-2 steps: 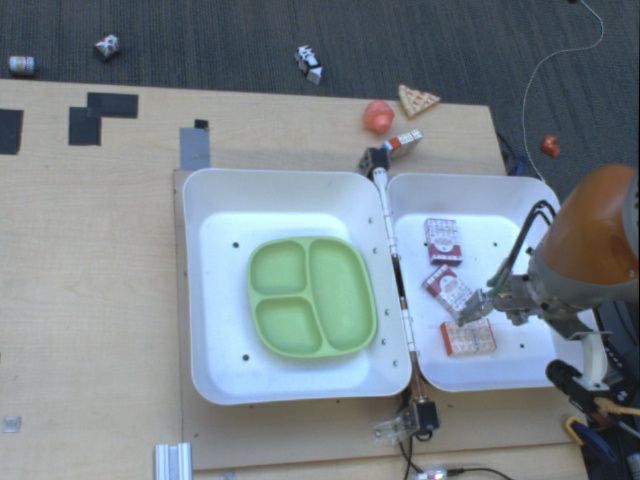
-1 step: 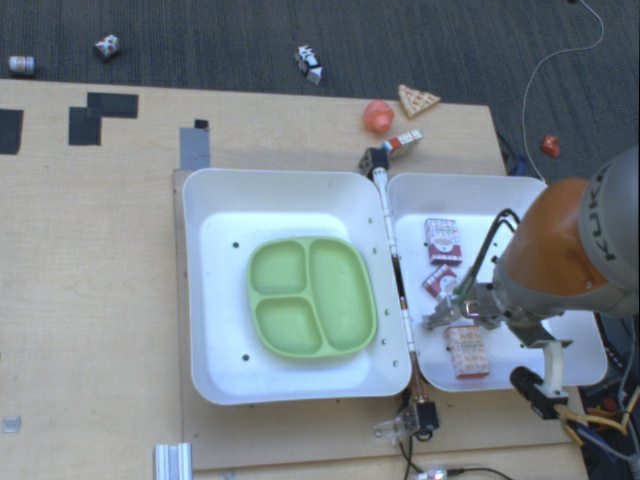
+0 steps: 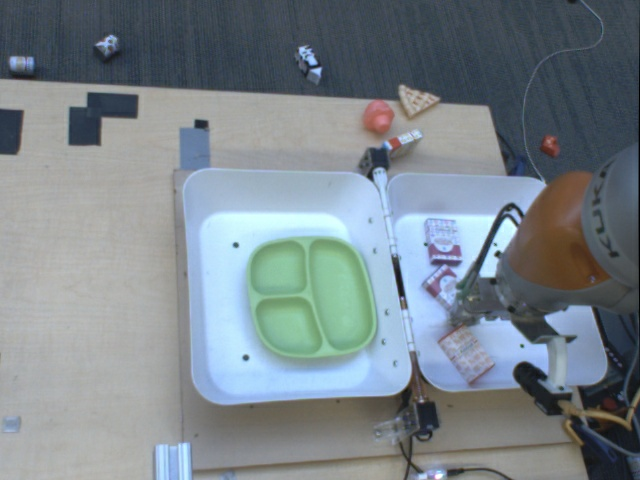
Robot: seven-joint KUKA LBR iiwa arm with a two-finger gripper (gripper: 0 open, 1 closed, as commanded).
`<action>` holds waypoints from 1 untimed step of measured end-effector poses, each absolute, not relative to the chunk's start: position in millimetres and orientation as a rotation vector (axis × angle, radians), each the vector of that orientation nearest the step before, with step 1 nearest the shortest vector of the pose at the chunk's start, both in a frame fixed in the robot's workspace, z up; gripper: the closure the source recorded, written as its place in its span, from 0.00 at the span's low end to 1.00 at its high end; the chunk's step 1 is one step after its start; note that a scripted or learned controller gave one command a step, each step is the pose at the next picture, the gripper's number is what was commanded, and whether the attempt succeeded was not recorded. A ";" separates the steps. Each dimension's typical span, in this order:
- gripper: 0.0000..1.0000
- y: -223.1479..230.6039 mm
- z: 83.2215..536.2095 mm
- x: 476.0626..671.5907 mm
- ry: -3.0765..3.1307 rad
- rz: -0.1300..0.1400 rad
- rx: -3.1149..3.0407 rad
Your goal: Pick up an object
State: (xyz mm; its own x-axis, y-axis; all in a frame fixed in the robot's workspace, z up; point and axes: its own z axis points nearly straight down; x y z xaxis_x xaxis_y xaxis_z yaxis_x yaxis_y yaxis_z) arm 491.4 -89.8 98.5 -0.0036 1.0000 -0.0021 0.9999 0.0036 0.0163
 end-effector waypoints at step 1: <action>0.00 -89.8 98.5 491.3 2.217 0.015 2.208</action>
